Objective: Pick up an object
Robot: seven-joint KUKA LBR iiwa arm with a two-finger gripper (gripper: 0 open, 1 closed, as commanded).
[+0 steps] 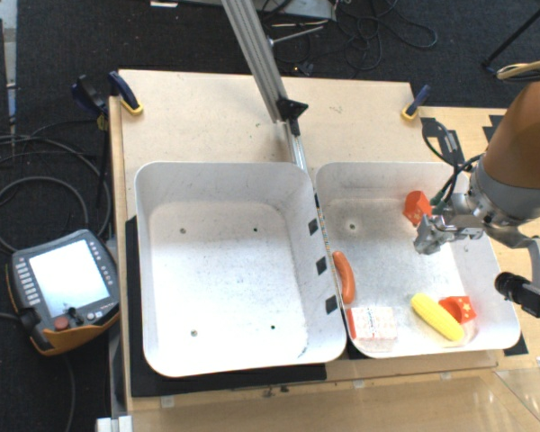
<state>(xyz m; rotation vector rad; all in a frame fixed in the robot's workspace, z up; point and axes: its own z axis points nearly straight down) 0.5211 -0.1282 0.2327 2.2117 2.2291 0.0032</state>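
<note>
A wooden bench [207,120] carries two shallow white bins side by side, seen from above at a slant. The left bin [220,268] has only a speckled floor showing. The right bin [369,196] holds every loose item. An orange-red sausage-shaped piece [345,275] lies along that bin's left wall, about halfway down it. A white packet with red print [373,324] rests at the bin's near edge, towards its near left corner. To the right of the packet, a yellow banana-shaped piece [437,317] lies at a slant near the near right corner, with a small red block [459,308] touching or just beside its right end. An orange-red block [417,205] sits in the far right part of the bin, just beside the gripper [428,238]. The grey arm [515,165] reaches in over the bin's right edge, and its gripper hangs low above the bin floor, just below and to the right of that orange-red block; whether its fingers are released or clenched cannot be told from this angle, and nothing can be seen held between them. A slanted metal rail [256,48] crosses the bench's far edge and ends at the gap between the bins. Blue-and-yellow clamps [126,93] grip the bench's far corners. A handheld control pendant [65,288] lies on the dark floor beyond the bench's left edge.
</note>
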